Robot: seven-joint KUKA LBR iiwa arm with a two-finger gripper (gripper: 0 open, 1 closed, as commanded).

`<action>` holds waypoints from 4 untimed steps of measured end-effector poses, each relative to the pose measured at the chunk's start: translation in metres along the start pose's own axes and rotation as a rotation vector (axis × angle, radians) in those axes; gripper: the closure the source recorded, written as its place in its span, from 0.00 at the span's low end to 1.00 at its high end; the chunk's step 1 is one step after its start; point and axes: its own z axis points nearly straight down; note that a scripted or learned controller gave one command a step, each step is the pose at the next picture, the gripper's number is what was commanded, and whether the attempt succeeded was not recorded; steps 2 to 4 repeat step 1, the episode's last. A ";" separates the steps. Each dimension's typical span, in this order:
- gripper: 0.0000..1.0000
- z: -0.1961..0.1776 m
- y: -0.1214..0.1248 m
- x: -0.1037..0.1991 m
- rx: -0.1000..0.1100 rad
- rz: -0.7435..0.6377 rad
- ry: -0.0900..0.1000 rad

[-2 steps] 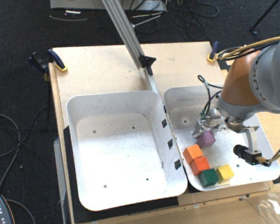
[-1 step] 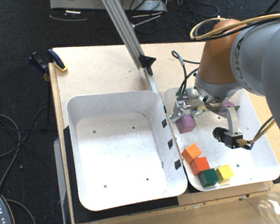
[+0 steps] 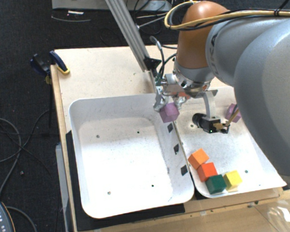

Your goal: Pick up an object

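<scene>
bench: pale board [image 3: 101, 74] across frame centre, dark floor with cables around it, blue-and-yellow clamp [image 3: 49, 63] at upper left corner of the board
arm: grey KUKA arm [image 3: 262, 72] fills the right side, orange band above the wrist at upper centre, wrist pointing down-left
left bin: white bin [image 3: 91, 193] at centre-left
right bin: white bin [image 3: 264, 176] at lower right, partly under the arm
gripper: gripper [image 3: 167, 104] sits above the ridge where the two bins meet, upper centre
gripper state: looks closed on the purple block [image 3: 169, 112], which sits between and just below the fingertips, lifted clear of the bin floor by my read
key relation: purple block directly under the gripper, tilted, over the divider, slightly to the left-bin side
loose blocks: orange block [image 3: 198, 158], red block [image 3: 207, 170], green block [image 3: 216, 184], yellow block [image 3: 232, 179] clustered at lower centre-right, well apart from the gripper
other: small purple piece [image 3: 232, 113] at the right, near a black fitting [image 3: 206, 121]
judgement: pick seems made; grip looks shallow, block could slip
</scene>
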 end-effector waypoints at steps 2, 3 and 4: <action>1.00 0.000 0.000 0.016 0.003 0.005 -0.002; 1.00 0.000 0.000 0.016 0.003 0.005 -0.002; 1.00 0.000 0.000 0.016 0.003 0.005 -0.002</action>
